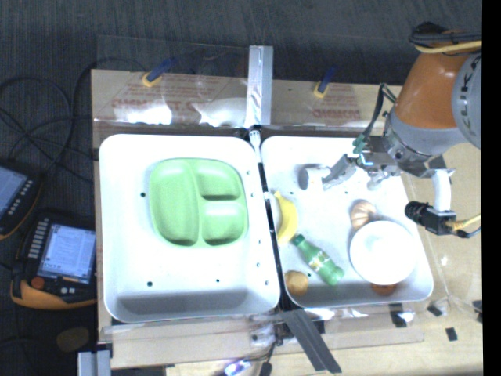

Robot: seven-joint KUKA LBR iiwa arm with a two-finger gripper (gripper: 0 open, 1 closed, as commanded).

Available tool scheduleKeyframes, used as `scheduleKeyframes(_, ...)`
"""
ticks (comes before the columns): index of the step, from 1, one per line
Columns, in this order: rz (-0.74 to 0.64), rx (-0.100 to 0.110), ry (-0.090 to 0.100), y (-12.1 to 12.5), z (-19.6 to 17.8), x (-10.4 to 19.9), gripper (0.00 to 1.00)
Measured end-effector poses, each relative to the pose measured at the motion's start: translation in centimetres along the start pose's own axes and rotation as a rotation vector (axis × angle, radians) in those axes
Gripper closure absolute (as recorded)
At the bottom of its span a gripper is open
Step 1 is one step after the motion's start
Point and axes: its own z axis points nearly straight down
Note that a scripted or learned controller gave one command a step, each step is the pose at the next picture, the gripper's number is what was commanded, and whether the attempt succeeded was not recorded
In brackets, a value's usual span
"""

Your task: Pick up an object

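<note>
My gripper (310, 177) hangs over the upper middle of the right bin (341, 146), reaching in from the right under the orange-banded wrist. It stands over bare bin floor, and I see nothing in it. Below and to its left a yellow banana (286, 218) lies against the bin's left wall. A green bottle (318, 260) lies tilted near the bin's middle front. A pale egg-shaped object (361, 212) sits just above a white round plate (382, 252). A brown lumpy object (296, 281) rests in the front left corner.
A green divided tray (197, 201) lies in the left bin (125, 288). A small orange-brown object (383, 289) peeks out under the plate's front edge. A black fitting (427, 214) on a cable hangs beside the right bin's right wall.
</note>
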Motion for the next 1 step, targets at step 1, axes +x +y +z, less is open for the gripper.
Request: scheduleKeyframes(1, -0.049, 0.0, -0.001, -3.59, 6.85, -5.02, 0.0)
